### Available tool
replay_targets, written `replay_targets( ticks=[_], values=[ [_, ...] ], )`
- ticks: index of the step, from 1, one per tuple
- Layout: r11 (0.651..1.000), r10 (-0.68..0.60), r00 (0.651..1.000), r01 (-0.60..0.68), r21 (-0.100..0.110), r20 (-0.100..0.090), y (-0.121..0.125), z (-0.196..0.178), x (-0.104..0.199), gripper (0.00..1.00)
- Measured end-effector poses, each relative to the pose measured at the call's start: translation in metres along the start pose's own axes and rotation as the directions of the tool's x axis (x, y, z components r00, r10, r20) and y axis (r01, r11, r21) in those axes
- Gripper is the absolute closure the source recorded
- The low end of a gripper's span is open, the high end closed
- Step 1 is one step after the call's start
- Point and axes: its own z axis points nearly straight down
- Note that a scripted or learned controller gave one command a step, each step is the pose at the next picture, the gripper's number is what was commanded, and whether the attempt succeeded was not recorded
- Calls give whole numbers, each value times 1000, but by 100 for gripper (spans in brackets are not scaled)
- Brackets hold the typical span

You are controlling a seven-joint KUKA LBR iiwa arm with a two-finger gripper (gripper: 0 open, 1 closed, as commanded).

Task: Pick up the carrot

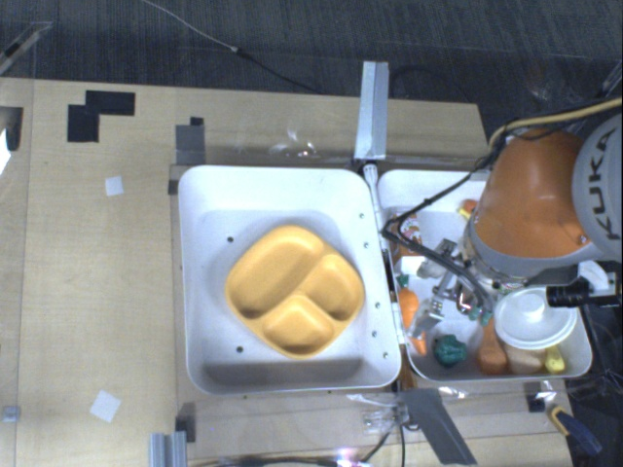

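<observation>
1. Looking down on the worktop (88, 290), you've got two shallow white bins side by side, the left bin (200, 261) and the right bin (419, 188)
2. Left bin holds a yellow divided plate (292, 288) with three compartments, sitting about in the middle
3. The carrot (409, 306) is in the right bin, right up against its left wall, lying roughly lengthwise along that wall
4. The arm (535, 202), with its big orange band, comes in from the right and hangs over the right bin
5. The tool (450, 295) sits low in that bin, just right of the carrot, and honestly I can't tell whether it's wide or narrow, too much clutter around it
6. Nothing visibly gripped in it, carrot looks like it's lying in the bin
7. Other stuff in the right bin: a dark green toy (449, 350) near the front wall, a white cup (531, 317), a small yellow thing (555, 363) in the front right corner
</observation>
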Motion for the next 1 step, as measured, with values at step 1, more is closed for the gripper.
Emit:
replay_targets(
  ticks=[1],
  values=[
    [978,208,978,-208,0,2,0,0,0,0]
  ],
)
